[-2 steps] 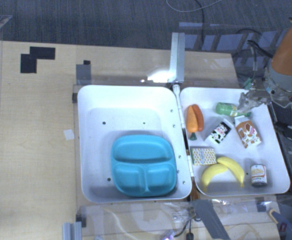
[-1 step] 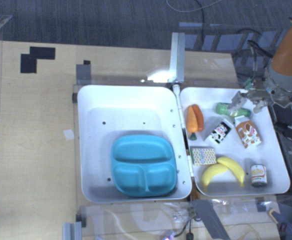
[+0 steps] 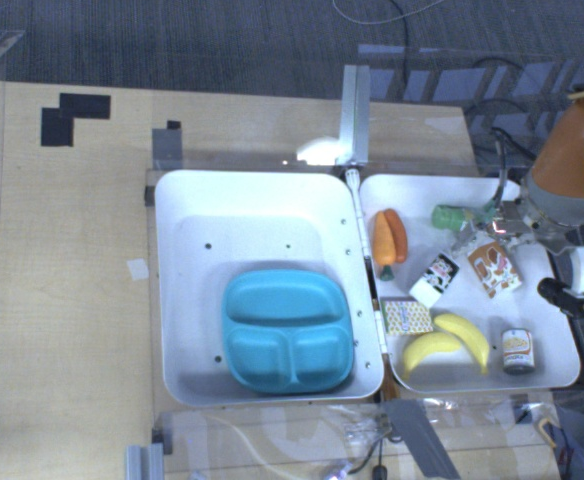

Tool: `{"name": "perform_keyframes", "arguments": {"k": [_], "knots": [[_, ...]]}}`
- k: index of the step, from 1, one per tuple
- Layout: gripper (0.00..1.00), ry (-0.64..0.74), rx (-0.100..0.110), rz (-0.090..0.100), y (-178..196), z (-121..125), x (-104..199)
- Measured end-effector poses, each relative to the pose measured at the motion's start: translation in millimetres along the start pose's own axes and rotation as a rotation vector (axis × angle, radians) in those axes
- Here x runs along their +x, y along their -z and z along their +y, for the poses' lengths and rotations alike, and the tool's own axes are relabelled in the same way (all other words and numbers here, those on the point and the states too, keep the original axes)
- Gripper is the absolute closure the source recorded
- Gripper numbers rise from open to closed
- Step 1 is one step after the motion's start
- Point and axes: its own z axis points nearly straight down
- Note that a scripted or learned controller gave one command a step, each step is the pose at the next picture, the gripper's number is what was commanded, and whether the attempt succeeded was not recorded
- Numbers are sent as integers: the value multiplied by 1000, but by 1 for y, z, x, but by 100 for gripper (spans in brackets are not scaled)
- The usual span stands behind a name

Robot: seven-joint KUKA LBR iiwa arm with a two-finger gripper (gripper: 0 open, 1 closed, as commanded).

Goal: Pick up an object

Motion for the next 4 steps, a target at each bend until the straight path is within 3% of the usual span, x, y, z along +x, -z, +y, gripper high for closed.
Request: {"name": "perform_keyframes", "arguments": {"k": [1,2,3,4], "knots": [[100,2,-4,0,11,2,0],[100,-64,0,0,115,62,66],[100,152,1,0,41,61,28],[100,200,0,0,81,62,96]]}}
